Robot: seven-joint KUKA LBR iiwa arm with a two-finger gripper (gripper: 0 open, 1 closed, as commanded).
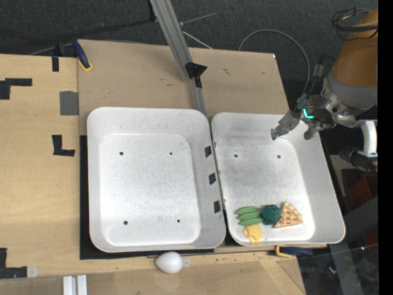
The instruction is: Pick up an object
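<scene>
- While the gripper [295, 126] hangs over the far right corner of the right bin [258, 165], its two fingers are spread apart with nothing between them; one finger points left toward the bin floor, the other sits nearer the bin's right rim.
- All the objects lie in a tight cluster at the near end of that same bin, well apart from the gripper, with the whole bare middle of the bin floor between them.
- The cluster holds a green pod-shaped piece [248, 214], a dark green bushy piece [269, 213], a pizza-slice toy [288, 216] and a small yellow piece [253, 232].
- The green pod-shaped piece lies with its long axis roughly left to right, touching the dark green bushy piece on its right.
- The pizza-slice toy lies just right of the bushy piece, its narrow tip pointing toward the far end of the bin and its wide crust edge toward the near rim.
- The small yellow piece sits just below the pod, close to the bin's near rim.
- Open room is plentiful on the far side of the cluster; the near rim crowds it in front.
- The left bin [150, 177] stands beside the right one, their rims touching.
- A white egg-shaped object [169, 262] rests on the counter [37, 195] just outside the left bin's near rim.
</scene>
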